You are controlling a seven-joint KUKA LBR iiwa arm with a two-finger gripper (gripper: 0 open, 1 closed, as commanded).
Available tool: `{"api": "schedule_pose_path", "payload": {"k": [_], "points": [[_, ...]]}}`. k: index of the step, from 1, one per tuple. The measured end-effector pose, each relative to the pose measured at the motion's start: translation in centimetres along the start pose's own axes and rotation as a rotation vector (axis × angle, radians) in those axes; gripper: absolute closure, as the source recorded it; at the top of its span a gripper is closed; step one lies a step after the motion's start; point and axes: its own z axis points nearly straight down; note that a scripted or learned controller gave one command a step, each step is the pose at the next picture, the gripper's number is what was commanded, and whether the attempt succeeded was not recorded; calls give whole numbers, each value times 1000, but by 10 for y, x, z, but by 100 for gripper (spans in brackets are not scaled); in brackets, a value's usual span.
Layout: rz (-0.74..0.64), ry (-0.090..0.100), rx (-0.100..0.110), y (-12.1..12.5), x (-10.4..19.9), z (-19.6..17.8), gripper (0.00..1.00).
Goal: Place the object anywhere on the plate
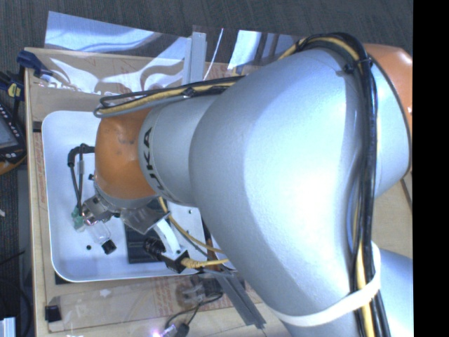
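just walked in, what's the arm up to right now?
The KUKA arm reaches in from the right and fills most of the frame, with its orange band and wrist low over the left white bin. The gripper sits near the bin floor, but the view is too cluttered to tell whether it holds anything. A small dark object lies on the bin floor just beside it. I can't make out a plate.

Your arm [280, 181] reaches in from the right, its orange band [119, 156] leading, wrist angled down toward the left.
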Motion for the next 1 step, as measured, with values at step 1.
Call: {"api": "schedule_pose_path", "payload": {"k": [1], "points": [[-44,-1,-6,-41,-13,-104,100]]}}
